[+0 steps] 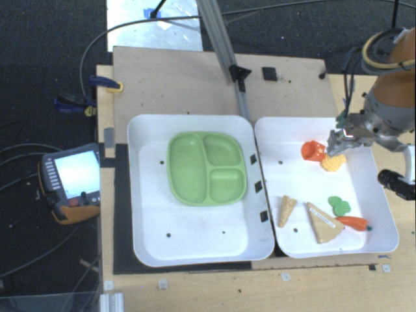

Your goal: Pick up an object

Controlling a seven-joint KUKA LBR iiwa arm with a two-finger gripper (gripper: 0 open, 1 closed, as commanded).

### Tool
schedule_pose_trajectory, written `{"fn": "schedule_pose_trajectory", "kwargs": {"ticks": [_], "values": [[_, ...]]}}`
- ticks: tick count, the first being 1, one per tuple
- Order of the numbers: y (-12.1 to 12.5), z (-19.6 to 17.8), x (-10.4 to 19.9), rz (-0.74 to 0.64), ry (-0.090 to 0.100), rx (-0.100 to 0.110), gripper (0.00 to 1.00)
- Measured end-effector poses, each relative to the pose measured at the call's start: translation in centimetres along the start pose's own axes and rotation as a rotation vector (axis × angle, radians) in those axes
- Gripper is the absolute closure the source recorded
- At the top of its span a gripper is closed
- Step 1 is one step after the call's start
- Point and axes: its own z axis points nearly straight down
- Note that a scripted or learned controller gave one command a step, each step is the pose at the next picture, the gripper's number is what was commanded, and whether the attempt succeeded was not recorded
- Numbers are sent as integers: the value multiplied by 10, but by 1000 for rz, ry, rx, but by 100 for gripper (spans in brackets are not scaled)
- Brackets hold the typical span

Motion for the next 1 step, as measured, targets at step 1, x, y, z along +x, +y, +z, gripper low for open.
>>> {"fn": "schedule_pose_trajectory", "kwargs": {"ticks": [1], "values": [[-8, -6, 57, -1, 1, 1, 100]]}}
